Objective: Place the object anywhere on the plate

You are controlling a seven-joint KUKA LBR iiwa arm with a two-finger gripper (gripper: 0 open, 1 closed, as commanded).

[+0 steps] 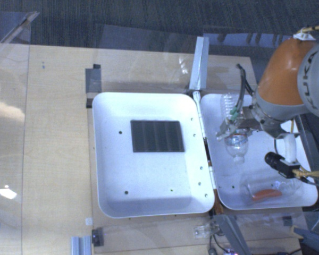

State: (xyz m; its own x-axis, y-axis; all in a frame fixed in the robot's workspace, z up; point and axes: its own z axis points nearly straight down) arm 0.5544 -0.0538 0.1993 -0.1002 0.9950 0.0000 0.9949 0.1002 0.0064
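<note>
Clear plastic bottle [237, 142] in the right bin [308, 195], under the pincer [231, 127], grip impossible to tell, dark ridged plate [157, 136] in the left bin [109, 158], orange-capped clear tube [266, 193] near the front, wooden counter [48, 142], dark carpet [149, 4] beyond.

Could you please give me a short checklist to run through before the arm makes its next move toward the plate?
1. The claw is over the right bin: ok.
2. A clear plastic bottle lies right under the claw: ok.
3. The bottle is firmly held between the fingers: cannot tell, the wrist hides them.
4. The dark ridged plate lies flat in the left bin, top bare: ok.
5. The bottle is already on the plate: not ok, it is in the right bin.
6. A clear item with an orange part lies near the right bin's front edge, apart from the bottle: ok.
</note>
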